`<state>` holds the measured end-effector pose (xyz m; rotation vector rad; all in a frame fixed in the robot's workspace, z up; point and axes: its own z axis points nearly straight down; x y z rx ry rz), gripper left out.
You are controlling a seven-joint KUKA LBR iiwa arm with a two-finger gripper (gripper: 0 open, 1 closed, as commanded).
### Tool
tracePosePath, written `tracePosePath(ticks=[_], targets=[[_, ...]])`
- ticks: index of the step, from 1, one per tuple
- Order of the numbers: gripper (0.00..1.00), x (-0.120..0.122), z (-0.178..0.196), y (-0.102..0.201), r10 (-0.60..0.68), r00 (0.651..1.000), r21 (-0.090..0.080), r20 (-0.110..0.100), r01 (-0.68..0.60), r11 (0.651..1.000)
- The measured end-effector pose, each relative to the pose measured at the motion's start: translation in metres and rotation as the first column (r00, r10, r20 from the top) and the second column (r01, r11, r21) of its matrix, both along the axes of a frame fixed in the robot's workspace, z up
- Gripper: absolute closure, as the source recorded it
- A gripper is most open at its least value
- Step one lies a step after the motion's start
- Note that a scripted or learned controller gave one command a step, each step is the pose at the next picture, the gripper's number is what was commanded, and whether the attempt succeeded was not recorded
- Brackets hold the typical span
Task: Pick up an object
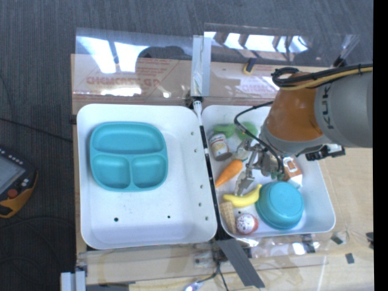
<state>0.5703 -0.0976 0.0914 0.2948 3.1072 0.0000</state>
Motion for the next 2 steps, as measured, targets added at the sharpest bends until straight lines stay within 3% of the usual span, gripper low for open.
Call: tracePosePath(ticks=[1, 2], targets=[[1.0, 0.001, 0.011, -0.001, 0.001, 1.0, -0.004, 0.002, -0.001, 1.0], [1.0, -0.057, 0.092, 0.089, -0.105, 0.994, 0.002, -0.021, 0.105, 0.994]])
